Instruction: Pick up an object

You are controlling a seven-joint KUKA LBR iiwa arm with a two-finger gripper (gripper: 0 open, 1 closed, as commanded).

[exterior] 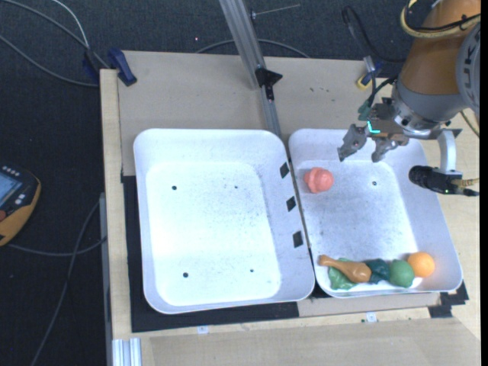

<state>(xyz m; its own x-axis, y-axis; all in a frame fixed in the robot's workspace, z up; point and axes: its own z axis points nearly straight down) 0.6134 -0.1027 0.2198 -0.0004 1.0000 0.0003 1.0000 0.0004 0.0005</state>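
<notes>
My gripper hangs open over the far end of the right bin, with nothing between its fingers. A pink-red lump lies in that bin, just left of and below the gripper, apart from it. Along the bin's near edge sit a tan drumstick-shaped toy, a dark green piece, a green ball and an orange ball.
The left bin lies beside the right one, with black clips along the shared rims. A slanted metal pole rises behind the bins. Cables and a handheld device lie off the bench at the left.
</notes>
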